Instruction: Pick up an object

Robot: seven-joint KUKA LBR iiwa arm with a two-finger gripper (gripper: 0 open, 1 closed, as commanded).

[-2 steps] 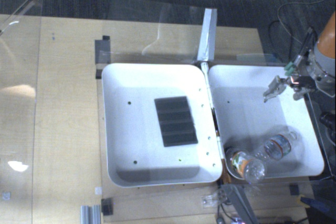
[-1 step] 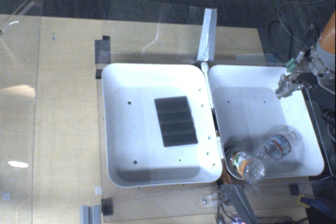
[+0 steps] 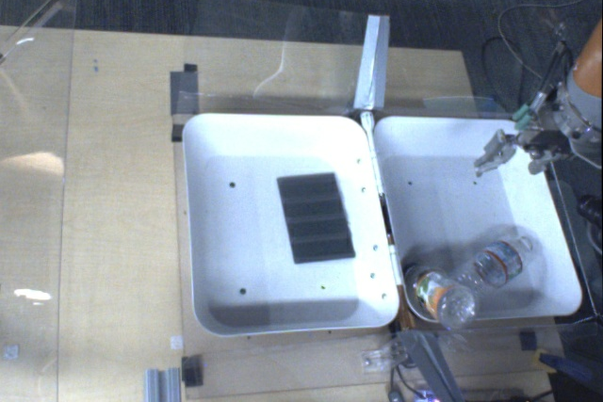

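clear bottle (image 3: 476, 278) lies in right bin (image 3: 443, 193); fingers (image 3: 513, 149) spread above, holding nothing.

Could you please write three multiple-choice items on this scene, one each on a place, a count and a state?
1. Where does the dark ribbed rectangular block lie?
A. left white bin
B. right white bin
C. on the bench

2. How many clear plastic bottles lie in the right white bin?
A. none
B. one
C. two

3. How is the two-finger gripper placed?
A. clamped on the block
B. above the right bin's far side, holding nothing
C. over the left bin

Answers: 1 A, it sits mid-floor in the left white bin. 2 C, two lie at the near edge. 3 B, nothing sits between its fingers.
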